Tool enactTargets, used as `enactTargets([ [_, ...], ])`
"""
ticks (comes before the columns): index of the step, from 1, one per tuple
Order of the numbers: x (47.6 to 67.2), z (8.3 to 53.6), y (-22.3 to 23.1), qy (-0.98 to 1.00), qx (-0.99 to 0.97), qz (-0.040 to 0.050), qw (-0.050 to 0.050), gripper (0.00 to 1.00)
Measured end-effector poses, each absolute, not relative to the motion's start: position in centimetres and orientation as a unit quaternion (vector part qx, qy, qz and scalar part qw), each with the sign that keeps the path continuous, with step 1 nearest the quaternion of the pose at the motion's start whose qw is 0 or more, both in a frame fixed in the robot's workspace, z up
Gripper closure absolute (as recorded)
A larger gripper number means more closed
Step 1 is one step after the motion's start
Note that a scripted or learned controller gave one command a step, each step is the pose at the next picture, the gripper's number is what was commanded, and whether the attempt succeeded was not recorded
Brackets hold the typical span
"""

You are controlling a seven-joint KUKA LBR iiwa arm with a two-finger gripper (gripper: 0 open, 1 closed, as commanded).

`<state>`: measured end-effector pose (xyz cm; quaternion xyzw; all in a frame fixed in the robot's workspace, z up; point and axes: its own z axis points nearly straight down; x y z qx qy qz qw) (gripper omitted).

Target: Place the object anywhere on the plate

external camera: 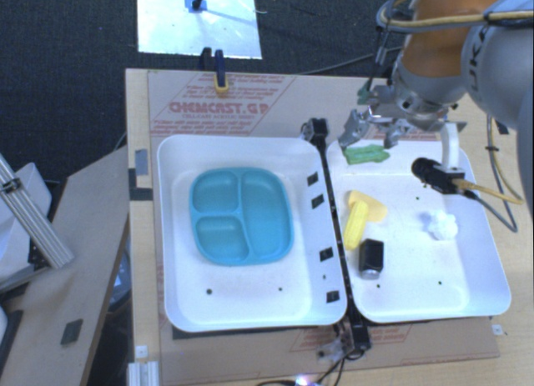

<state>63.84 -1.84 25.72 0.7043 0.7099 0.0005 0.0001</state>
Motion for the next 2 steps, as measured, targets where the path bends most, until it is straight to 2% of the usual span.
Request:
enactTargets([
  [2, 58.7, 23.1, 6.9, 0.71, 0.704, -0.0002, -0.001, 1.0],
])
